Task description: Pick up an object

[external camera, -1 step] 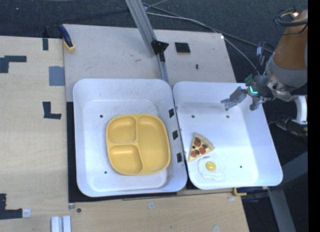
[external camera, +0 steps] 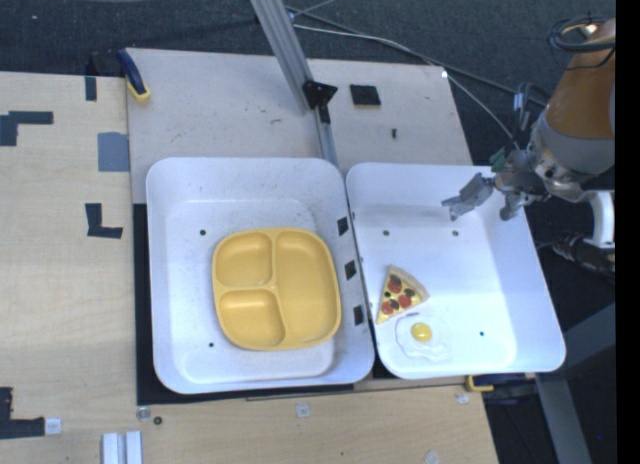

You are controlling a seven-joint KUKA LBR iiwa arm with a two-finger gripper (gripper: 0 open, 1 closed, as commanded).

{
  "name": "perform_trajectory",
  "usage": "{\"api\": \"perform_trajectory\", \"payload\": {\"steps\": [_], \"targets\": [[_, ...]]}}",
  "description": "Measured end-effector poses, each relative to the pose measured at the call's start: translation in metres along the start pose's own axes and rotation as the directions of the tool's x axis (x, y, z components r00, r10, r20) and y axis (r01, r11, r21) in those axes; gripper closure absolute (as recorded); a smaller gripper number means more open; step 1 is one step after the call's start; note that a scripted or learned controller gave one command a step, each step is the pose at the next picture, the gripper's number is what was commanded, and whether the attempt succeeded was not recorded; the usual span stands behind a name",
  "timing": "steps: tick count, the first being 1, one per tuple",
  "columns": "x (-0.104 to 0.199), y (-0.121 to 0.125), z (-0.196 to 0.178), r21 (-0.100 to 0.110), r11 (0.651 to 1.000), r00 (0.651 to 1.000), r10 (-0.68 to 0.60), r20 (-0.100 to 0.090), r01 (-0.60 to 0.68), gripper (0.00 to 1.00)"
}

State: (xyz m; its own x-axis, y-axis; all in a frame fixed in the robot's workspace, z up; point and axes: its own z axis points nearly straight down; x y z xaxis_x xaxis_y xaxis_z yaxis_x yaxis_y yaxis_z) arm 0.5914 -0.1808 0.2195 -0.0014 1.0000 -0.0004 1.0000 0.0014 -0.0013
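Observation:
In the right white bin (external camera: 500, 282) lie a toy pizza slice (external camera: 399, 293) and, just in front of it, a toy fried egg (external camera: 421, 337), both near the bin's front left. My gripper (external camera: 484, 196) hangs over the bin's far right corner, well apart from both toys. Its two grey fingers (external camera: 464, 197) are spread with nothing between them. The left white bin (external camera: 180, 202) holds a yellow divided plate (external camera: 276, 288).
A slanted metal pole (external camera: 285, 37) runs down to the gap between the bins. Cables trail across the dark floor at the top. A blue and yellow tool (external camera: 133, 74) lies at the bench's far left corner.

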Motion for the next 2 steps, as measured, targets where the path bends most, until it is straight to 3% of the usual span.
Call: {"api": "perform_trajectory", "payload": {"steps": [2], "targets": [[0.018, 0.006, 0.115, 0.005, 1.000, 1.000, 0.000, -0.001, 0.000, 0.00]]}}
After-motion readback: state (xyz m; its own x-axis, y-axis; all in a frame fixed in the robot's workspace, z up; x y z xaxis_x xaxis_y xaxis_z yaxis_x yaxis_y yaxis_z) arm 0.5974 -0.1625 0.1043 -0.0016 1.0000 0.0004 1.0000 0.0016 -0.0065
